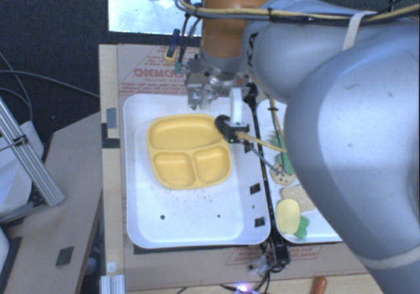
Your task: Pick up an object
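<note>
Tool (199, 99) hovers just above yellow tray's (189, 150) far rim in left bin (141, 220); finger state unclear, nothing lifted yet.

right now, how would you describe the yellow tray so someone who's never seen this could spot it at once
Start with the left white bin, the one farther from the arm's base. In its upper half lies a yellow divided tray, with the gripper just above its far edge. It has one large compartment and two smaller ones, and it is the biggest thing in that bin, unlike the small items in the right bin.
</note>
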Robot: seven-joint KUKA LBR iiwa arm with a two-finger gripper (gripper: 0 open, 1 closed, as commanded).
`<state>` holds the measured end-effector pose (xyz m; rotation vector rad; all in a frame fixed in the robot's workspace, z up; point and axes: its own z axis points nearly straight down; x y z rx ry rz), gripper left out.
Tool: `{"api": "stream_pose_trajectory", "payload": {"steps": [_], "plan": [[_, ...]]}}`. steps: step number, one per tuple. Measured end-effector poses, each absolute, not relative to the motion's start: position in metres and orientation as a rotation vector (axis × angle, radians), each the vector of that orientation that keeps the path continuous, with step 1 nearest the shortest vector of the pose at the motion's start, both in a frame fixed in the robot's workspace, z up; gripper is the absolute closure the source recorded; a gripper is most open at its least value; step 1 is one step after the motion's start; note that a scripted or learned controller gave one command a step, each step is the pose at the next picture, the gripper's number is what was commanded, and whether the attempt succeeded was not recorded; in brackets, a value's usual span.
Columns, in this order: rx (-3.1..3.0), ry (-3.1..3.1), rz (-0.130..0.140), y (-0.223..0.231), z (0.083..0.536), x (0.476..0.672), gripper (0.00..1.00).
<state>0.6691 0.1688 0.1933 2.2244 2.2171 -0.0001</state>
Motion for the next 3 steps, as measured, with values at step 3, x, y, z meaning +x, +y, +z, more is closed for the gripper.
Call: {"api": "stream_pose_trajectory", "payload": {"steps": [3], "plan": [[2.213, 2.230, 0.012, 0.209, 0.476, 0.507, 1.00]]}}
